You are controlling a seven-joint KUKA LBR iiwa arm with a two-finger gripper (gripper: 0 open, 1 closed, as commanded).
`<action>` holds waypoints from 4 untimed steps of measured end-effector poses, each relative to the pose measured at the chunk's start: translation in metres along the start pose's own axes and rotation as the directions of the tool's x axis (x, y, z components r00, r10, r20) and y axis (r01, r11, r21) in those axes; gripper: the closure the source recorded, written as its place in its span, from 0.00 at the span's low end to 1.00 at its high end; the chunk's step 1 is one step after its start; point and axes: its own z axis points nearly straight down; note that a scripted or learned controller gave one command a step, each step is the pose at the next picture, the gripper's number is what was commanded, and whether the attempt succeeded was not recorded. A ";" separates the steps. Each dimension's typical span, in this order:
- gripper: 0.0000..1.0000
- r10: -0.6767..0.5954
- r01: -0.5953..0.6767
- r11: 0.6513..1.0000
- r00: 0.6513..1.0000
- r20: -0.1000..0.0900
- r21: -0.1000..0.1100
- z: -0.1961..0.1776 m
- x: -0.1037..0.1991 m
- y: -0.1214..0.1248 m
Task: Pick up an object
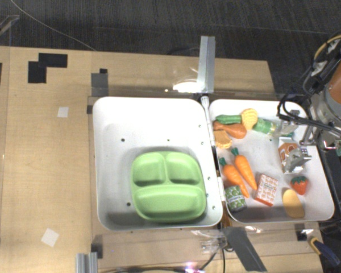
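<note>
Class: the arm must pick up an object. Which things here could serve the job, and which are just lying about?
For the job: gripper; carrots; strawberry; corn; red packet.

Lying about: green tray; left bin.

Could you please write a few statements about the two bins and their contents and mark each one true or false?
1. The green divided tray lies in the left bin. True.
2. Two toy carrots lie side by side in the right bin. True.
3. The toy strawberry sits on the green tray. False: it lies in the right bin, near its right wall.
4. The hand hangs over the left bin. False: it is over the right bin, just above the strawberry.
5. The corn cob lies near the far edge of the right bin. True.
</note>
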 end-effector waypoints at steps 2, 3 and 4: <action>0.00 0.142 -0.142 0.990 0.990 0.013 0.007 0.187 0.031 0.031; 0.00 0.185 -0.185 0.983 0.983 0.014 0.007 0.187 0.031 0.031; 0.00 0.161 -0.161 0.987 0.987 0.014 0.005 0.187 0.031 0.030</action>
